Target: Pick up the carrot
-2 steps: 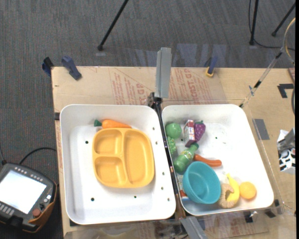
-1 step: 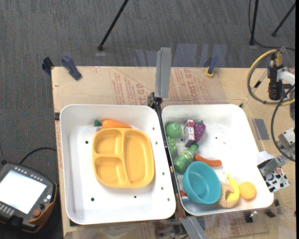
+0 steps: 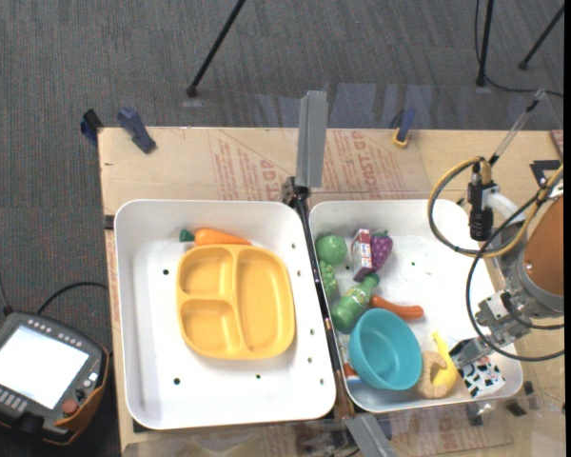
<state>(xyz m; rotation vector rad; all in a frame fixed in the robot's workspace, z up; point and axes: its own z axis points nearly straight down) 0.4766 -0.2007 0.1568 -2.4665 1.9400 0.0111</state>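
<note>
At the near right corner of the right bin (image 3: 414, 409), the gripper (image 3: 478, 352) hangs over the bin's right rim, below the grey wrist and its orange band; whether its fingers are spread or closed cannot be made out, and nothing is seen between them. Just left of it lie a yellow banana (image 3: 444, 362) and a tan round piece (image 3: 432, 381), touching the teal bowl (image 3: 384, 348). Beyond the bowl sit a small orange-red piece (image 3: 400, 307), a green bottle (image 3: 350, 305), a green apple (image 3: 330, 248), a red-and-white carton (image 3: 362, 248) and purple grapes (image 3: 382, 248).

The carrot (image 3: 219, 237) is well apart from the gripper, in the left bin (image 3: 143, 350). It lies on its side at the far edge of the yellow divided plate (image 3: 236, 301), with its green top pointing left and its orange body touching the plate's rim.

On the floor at the near left rests a handheld controller (image 3: 38, 374) with a pale screen.
</note>
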